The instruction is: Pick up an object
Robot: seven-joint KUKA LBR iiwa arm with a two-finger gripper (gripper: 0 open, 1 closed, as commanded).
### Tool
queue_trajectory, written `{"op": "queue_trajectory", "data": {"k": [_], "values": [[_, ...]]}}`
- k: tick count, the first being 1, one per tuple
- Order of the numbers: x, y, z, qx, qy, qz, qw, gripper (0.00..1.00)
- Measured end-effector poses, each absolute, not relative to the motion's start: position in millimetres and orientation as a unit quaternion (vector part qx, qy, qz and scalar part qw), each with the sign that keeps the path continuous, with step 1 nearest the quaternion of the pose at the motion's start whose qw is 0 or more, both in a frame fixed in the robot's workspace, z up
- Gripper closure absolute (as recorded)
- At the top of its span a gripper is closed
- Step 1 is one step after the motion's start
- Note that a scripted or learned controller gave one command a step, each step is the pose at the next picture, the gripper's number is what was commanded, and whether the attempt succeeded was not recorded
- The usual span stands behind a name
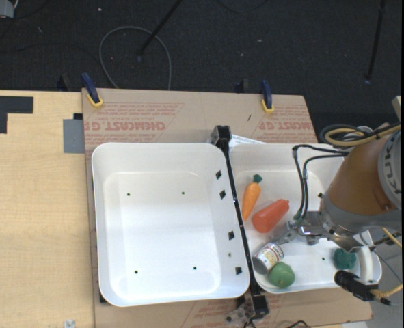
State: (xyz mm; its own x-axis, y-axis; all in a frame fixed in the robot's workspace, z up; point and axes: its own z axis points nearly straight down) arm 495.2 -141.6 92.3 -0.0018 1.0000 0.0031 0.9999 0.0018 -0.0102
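Right now I see the gripper (288,236) low in the right bin (311,157), its state impossible to judge. Touching its tip lies a small can (268,255), with a green ball (281,275) just beyond; a red pepper (270,214) and a carrot (251,198) sit beside the gripper. Cardboard (188,115) underlies both bins.

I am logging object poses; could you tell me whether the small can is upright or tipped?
Tipped: the can lies on its side, its end facing the camera.
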Motion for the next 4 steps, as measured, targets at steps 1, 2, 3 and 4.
{"op": "queue_trajectory", "data": {"k": [1,2,3,4], "values": [[497.7,-144,107,-0.707,-0.707,0.0003,0.0,1.0],[496.2,-47,190,-0.704,-0.71,-0.0032,-0.002,1.0],[562.2,-18,186,-0.706,-0.708,0.0002,0.0,1.0],[613.3,48,208,-0.705,-0.709,-0.0009,0.0,1.0]]}}
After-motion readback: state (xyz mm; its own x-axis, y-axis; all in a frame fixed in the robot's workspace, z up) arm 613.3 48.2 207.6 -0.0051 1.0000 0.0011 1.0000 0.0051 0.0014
